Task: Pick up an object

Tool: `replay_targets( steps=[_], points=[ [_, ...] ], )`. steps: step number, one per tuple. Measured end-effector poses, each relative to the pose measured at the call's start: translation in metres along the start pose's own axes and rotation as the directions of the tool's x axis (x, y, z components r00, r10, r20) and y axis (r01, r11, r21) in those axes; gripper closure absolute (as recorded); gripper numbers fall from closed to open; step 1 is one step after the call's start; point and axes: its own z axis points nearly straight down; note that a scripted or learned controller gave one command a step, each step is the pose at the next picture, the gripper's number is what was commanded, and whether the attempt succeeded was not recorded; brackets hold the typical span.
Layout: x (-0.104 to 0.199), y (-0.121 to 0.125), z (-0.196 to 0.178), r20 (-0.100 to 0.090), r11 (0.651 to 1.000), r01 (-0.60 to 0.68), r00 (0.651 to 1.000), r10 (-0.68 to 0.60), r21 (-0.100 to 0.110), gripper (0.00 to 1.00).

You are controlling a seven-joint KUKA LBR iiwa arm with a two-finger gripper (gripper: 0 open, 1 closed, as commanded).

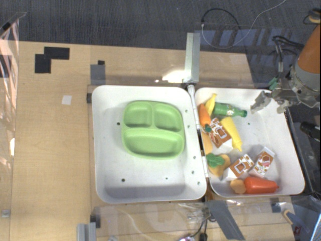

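Observation:
The right bin (293,149) holds toy food: a green bottle (230,111), a banana (210,103), a carrot (203,116), a yellow corn cob (232,131), three small brown-and-white cartons (218,133) (242,165) (264,163), a red pepper (260,186), a small orange piece (238,187) and a green-topped yellow piece (216,161). My gripper (269,102) hovers over the bin's upper right corner, just right of the bottle's cap. Its fingers stand open with nothing between them.
The left bin (108,174) holds a green divided plate (153,129). A metal post (192,59) rises at the back between the bins. The arm's orange band (310,59) and cables sit at the right edge.

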Motion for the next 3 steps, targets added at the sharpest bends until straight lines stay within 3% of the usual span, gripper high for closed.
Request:
replay_targets(
  steps=[1,2,3],
  points=[
    [-0.030,-0.003,0.006,0.001,1.000,-0.003,1.000,0.003,-0.002,0.00],
    [0.018,-0.006,0.100,-0.001,1.000,0.015,1.000,-0.015,0.002,0.00],
    [0.063,-0.019,0.127,0.020,0.996,0.088,0.996,-0.088,-0.020,0.00]
  ],
)
